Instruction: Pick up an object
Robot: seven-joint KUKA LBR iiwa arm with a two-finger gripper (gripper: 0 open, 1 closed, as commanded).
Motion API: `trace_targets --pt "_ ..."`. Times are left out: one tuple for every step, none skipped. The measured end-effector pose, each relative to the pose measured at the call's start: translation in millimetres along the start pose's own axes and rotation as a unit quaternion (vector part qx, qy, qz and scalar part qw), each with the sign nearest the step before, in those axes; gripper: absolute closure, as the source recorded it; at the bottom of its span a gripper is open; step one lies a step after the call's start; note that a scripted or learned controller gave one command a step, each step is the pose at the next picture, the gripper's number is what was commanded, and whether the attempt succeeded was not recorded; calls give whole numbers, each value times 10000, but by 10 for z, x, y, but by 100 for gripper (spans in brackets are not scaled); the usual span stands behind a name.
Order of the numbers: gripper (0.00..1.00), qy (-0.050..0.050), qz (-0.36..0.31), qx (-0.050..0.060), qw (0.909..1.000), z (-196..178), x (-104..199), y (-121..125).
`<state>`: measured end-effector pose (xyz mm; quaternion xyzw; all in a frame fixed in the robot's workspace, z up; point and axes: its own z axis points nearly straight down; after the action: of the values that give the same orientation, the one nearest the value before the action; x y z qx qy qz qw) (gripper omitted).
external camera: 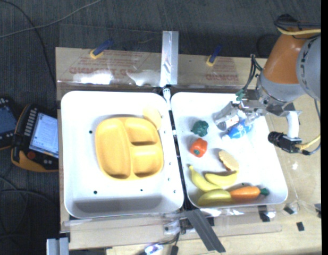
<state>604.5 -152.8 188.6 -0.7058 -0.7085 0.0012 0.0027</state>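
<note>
Gripper [231,117] low at the right bin's [275,163] upper right, right over a blue object [239,130] — can't tell how the fingers stand — which looks light, smooth, slippery: best pinched across its middle.

I work in a robotics lab, not a kitchen. My gripper [231,119] hangs over two shallow white plastic bins [115,203] on a taped cardboard-topped bench [121,68]. The food below me is toy plastic: a yellow banana [211,180], an orange carrot [246,192]. Far across the bench, an orange-cased control pendant [37,141] and loose black cables [25,15] lie on dark grey carpet [217,9].
</note>
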Motion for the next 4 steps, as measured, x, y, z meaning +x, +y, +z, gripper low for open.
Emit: trace_targets --pt "0 -36 -1400 -64 9901 1003 -391 365" --pt "0 6 -1053 -119 9944 968 -590 -14" --pt "100 2 -1056 -101 9944 920 -596 -17" --pt "100 -34 -646 170 9978 1000 -349 531"
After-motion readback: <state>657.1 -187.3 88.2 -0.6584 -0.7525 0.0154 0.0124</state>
